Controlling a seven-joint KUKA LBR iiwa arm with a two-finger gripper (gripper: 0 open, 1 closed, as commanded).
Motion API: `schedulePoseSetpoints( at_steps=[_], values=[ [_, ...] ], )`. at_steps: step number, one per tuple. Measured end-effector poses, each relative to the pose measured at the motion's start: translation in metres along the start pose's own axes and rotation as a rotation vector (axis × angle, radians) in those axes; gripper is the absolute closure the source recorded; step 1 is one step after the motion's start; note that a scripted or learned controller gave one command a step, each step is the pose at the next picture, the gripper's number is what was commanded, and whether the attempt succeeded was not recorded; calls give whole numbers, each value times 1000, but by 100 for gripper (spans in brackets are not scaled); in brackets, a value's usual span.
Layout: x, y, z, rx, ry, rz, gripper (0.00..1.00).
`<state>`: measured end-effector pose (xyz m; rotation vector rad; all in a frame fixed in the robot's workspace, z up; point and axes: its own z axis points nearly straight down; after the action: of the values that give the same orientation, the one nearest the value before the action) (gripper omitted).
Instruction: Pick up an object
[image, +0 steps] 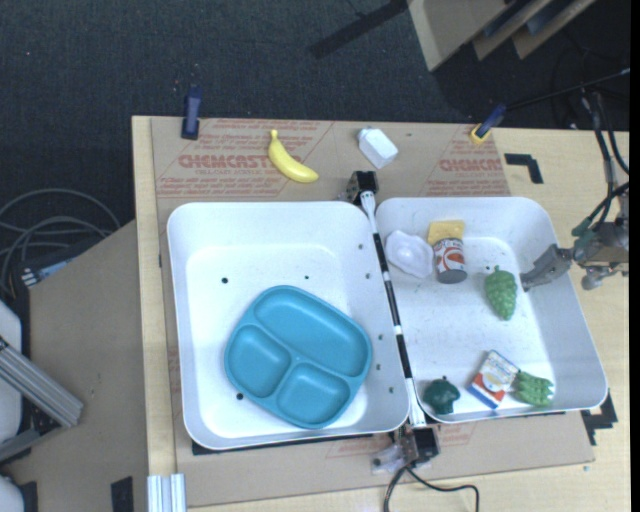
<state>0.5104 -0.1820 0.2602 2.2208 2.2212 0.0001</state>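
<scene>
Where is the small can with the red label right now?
The can stands in the right bin, near its far rim, between the clear cup and the yellow block.

Wooden bench (150, 300), two white bins (200, 230) side by side, banana (291, 160), white block (378, 147)

In the right bin (570, 330), a small red can (451, 260) stands at upper left beside a yellow block (446, 231) and clear cup (407, 252). A green bumpy piece (501, 292) lies centre; a carton (495, 379) and green toys (534, 388) sit along the bottom.
</scene>
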Motion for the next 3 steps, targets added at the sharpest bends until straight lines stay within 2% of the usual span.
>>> schedulePoseSetpoints(
  at_steps=[1,2,3],
  values=[
    [1,67,125,3,1,-1,0],
    [10,54,176,3,2,0,0],
    [9,55,166,-1,0,1,100]
  ],
)
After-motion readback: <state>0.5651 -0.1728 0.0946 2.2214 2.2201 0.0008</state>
